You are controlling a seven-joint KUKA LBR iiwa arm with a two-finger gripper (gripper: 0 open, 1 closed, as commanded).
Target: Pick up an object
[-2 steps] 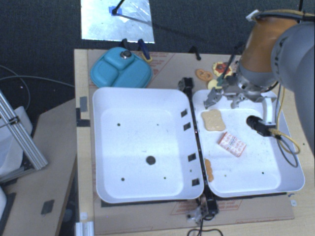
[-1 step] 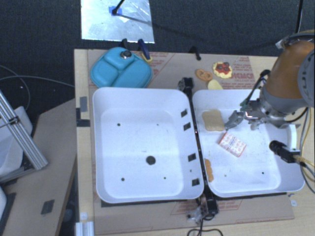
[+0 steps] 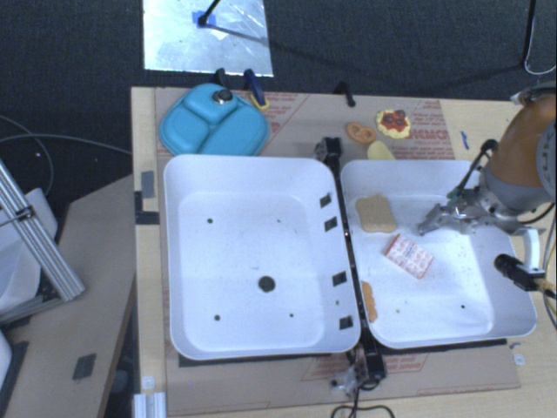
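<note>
In the right bin (image 3: pixel 470 320) lie a tan toast-shaped piece (image 3: pixel 376 213) near the back left, a red-and-white checkered packet (image 3: pixel 409 256) in the middle, and a small orange piece (image 3: pixel 369 301) against the left wall. My gripper (image 3: pixel 428 225) reaches in from the right and hangs low over the bin floor. It is just above and to the right of the packet and right of the toast piece, and nothing shows in it.
The left bin (image 3: pixel 200 233) holds a small dark disc (image 3: pixel 266 284). Behind the bins sit a blue divided plate (image 3: pixel 214 122) and small toy foods (image 3: pixel 393 122). A foil sheet (image 3: pixel 206 22) lies on the floor beyond the bench.
</note>
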